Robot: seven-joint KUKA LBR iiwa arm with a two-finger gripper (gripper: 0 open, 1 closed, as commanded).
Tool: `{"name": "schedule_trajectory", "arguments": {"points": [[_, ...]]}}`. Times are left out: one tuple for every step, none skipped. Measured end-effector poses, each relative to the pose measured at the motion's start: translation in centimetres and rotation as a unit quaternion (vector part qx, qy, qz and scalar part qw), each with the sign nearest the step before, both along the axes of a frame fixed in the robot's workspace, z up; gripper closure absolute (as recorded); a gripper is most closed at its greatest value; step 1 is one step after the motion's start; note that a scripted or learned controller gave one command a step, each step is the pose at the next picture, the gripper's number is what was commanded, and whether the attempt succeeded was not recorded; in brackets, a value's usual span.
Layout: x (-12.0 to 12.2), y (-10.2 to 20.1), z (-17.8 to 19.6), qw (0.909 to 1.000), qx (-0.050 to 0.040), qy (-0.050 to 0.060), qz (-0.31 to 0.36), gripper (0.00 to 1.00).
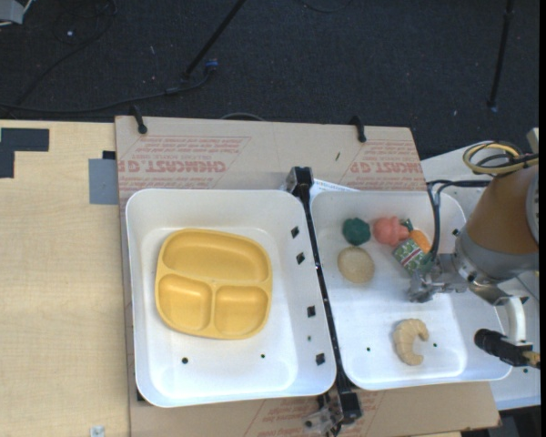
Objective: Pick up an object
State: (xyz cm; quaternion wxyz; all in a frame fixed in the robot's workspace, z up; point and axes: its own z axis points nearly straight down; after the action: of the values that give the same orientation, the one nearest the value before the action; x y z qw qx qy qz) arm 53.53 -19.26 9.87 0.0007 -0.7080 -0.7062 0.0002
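1. Nearest, a pale croissant-shaped piece (410, 340) lies by the right bin's (373, 371) front edge.
2. The left bin (146, 353) holds a yellow divided tray (215, 282) at its middle.
3. By the right bin's right edge, the gripper (425, 285) hangs low; whether it is clenched cannot be told.
4. Toward the far edge: beige ball (355, 265), green piece (356, 230), pink piece (389, 229), green-and-white packet (409, 255) just beside the gripper.

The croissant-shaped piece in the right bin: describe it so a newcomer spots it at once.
Find the right bin, beside the one that holds the yellow tray. Look toward its near edge: the croissant lies there alone, apart from the cluster further back. It alone is curved and tan.
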Motion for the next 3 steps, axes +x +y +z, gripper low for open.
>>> {"name": "schedule_trajectory", "arguments": {"points": [[-0.2, -1.1, 5.1, 1.0000, -0.0009, -0.001, 0.000, 1.00], [0.3, -0.1, 10.5, 1.0000, -0.0007, -0.002, 0.003, 1.00], [0.3, -0.1, 12.5, 1.0000, -0.0005, -0.001, 0.003, 1.00]]}}
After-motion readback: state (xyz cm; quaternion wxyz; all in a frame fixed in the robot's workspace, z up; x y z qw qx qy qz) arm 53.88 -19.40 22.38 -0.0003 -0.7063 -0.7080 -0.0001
